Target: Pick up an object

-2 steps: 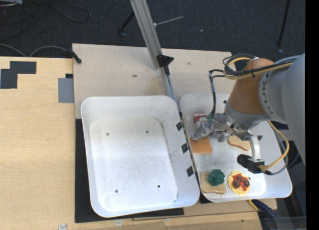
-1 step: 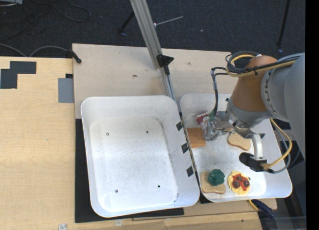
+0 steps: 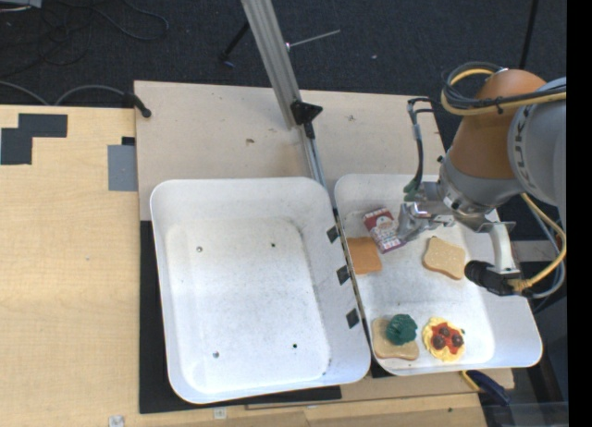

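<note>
A: What sits in the right bin point(image 3: 518, 347)?

B: 5 small things. A red-and-white packet point(image 3: 382, 228) lies near its far left part, flat and rectangular, tilted a little. Just beside it, nearer the camera, is a tan square slab point(image 3: 363, 255) against the bin's left wall. A slice of bread point(image 3: 445, 257), pale with a browner crust, lies toward the middle right.

A: And at the near end?

B: A second bread-like slice with a dark green lump on top point(image 3: 399, 334), and right of it a round yellow piece with red bits on it point(image 3: 444, 338). The 2 lie close together but apart.

A: Where are the jaws point(image 3: 413, 217)?

B: Low over the far part of the right bin, just right of the red-and-white packet, at or very near its edge. They are grey metal under the arm's orange band. I cannot tell how far they stand open, or whether they touch the packet; nothing shows between them.

A: The left bin point(image 3: 176, 222)?

B: Shallow white plastic with rounded corners, its floor speckled with a few dark dots. Black clips point(image 3: 342, 274) sit along the seam where the 2 bins meet. Both rest on a pale wooden desk point(image 3: 213, 129), with a slanted aluminium bar point(image 3: 273, 51) rising at the far side.
</note>
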Robot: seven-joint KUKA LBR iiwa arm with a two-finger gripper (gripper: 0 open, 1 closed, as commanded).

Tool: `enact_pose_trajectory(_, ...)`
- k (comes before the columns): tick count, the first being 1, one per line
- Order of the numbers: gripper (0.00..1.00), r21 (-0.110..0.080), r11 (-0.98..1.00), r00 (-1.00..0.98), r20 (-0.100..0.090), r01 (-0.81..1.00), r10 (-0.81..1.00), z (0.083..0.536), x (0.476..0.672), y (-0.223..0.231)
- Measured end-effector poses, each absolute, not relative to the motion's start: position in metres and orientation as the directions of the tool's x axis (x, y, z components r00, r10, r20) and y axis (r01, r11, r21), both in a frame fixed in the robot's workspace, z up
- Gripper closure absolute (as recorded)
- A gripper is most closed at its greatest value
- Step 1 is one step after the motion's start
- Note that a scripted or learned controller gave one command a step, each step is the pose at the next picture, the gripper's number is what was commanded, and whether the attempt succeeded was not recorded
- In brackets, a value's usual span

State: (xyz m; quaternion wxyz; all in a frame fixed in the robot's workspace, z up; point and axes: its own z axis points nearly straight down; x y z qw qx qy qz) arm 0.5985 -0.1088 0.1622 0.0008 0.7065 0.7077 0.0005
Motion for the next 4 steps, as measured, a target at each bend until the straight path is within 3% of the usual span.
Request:
enact_pose_trajectory(1, 1.00, 0.004, -0.001, 0.001, 0.000, 1.000, 1.000, 0.226, 0.599, -0.108)
enact_pose_trajectory(2, 1.00, 0.002, 0.000, 0.000, 0.000, 1.000, 1.000, 0.260, 0.600, -0.109)
enact_pose_trajectory(4, 1.00, -0.004, 0.004, -0.004, 0.003, 1.000, 1.000, 0.245, 0.598, -0.004)
